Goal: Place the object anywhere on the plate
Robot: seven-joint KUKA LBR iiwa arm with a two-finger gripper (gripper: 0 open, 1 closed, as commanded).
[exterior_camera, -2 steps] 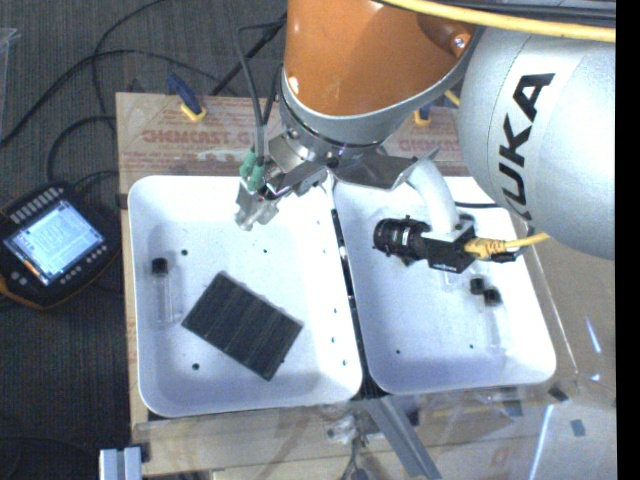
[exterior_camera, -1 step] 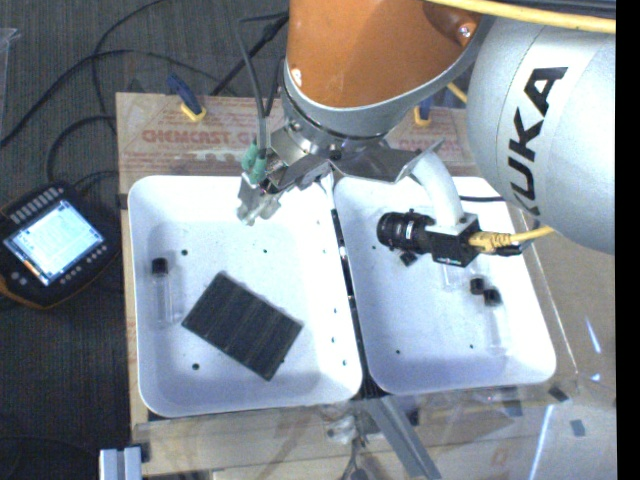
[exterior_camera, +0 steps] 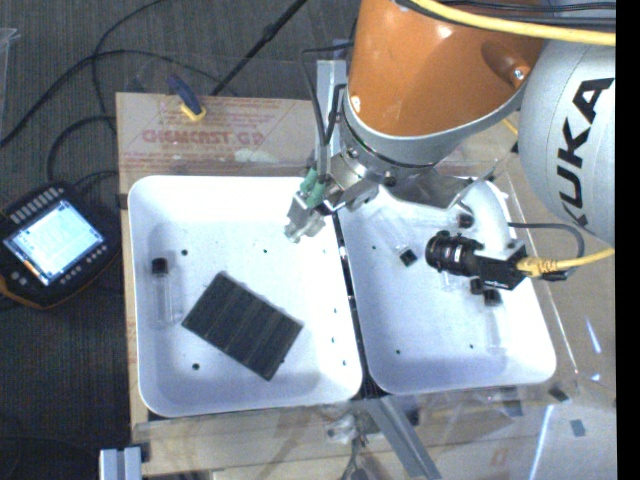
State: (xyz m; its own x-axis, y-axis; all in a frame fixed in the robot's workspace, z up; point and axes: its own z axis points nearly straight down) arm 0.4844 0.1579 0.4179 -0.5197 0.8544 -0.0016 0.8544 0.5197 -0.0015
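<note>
Left bin (exterior_camera: 150,388), white, shallow: clear plastic tube with black cap (exterior_camera: 161,286) by its left wall; dark ribbed rectangular plate (exterior_camera: 242,325), lying flat and askew, lower centre. Gripper (exterior_camera: 303,218), metallic with green fittings, over the bins' shared rim, upper centre; grip state cannot be told. Right bin (exterior_camera: 520,368): small black piece (exterior_camera: 407,257), possibly plastic.

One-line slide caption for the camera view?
KUKA gripper hovers over left bin, above the dark ribbed plate.
</note>
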